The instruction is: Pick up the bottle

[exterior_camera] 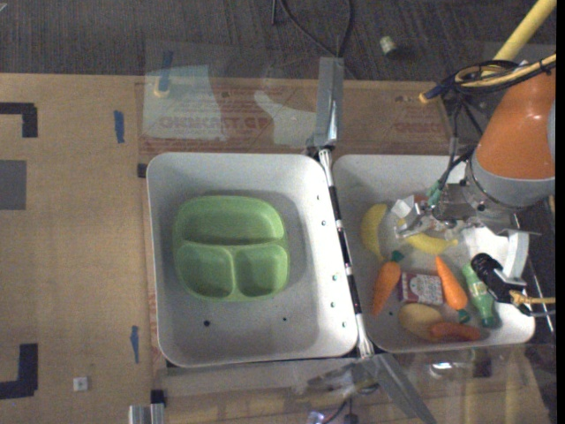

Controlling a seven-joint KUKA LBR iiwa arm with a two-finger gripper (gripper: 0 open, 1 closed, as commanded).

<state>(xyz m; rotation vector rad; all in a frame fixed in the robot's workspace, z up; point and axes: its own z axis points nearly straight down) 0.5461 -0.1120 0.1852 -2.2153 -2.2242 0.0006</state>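
Orange-banded arm [516,140] reaches over the right bin [353,184], its gripper [424,221] low above the banana [430,244]; I cannot tell its state. Green bottle [481,300] lies near the bin's right edge beside a carrot [451,283], ungrasped, likely needing a sideways shift.

You are looking down from one fixed camera set above the tabletop [71,237], tilted at a slant so the dark floor [132,16] shows along the top edge. It sits far enough back to take in both white bins, the left bin [168,184] near centre and the right bin [353,179] toward the right. The arm [521,140] enters from your right.
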